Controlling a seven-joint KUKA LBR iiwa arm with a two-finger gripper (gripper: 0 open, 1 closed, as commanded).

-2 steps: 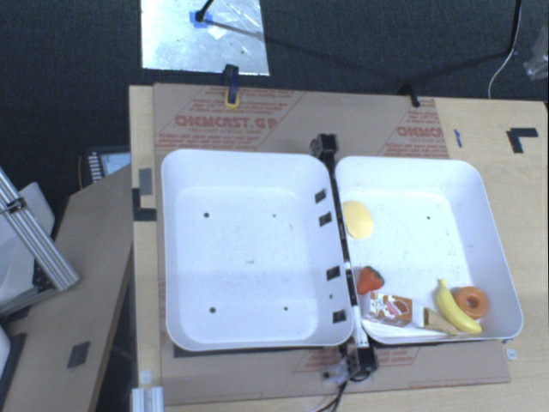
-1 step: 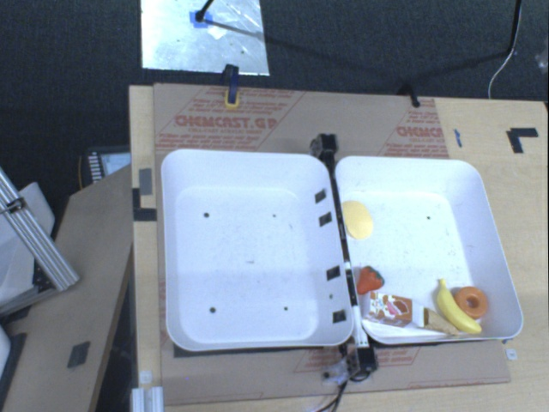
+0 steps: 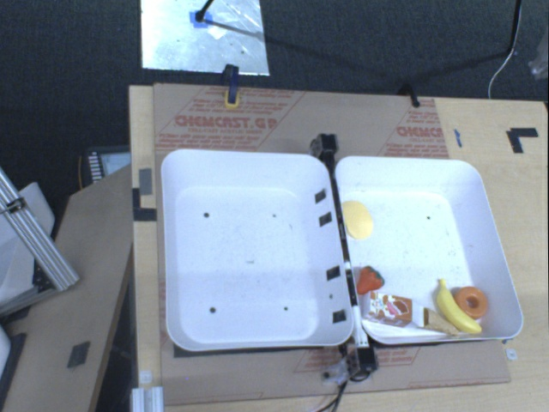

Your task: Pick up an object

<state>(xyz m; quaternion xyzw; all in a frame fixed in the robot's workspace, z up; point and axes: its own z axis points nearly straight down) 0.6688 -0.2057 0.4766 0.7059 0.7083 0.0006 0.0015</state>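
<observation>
2 shallow white bins sat side by side in the middle of the frame, on a brown cardboard sheet (image 3: 283, 114) printed with red lettering. The left bin (image 3: 249, 256) filled the centre-left and the right bin (image 3: 429, 196) the centre-right. Their inner rims met along a seam dotted with small black clips (image 3: 326, 220).

Every loose object lay in the right bin. A pale yellow disc (image 3: 358, 220) rested near the seam in that bin's upper left part, well apart from the others. Lower down, close to the seam, was a small red piece (image 3: 371, 279), and just below it a red-and-white packet (image 3: 390, 308). In the lower right corner a banana (image 3: 455, 307) lay at a slant, with an orange ring (image 3: 470, 301) touching its right side and a tan scrap (image 3: 437, 322) at its lower end.

At the upper left of the frame, a shiny metal sheet (image 3: 204, 24) lay on the dark floor, and a yellow clamp (image 3: 232, 88) gripped the cardboard's top edge just below it.
</observation>
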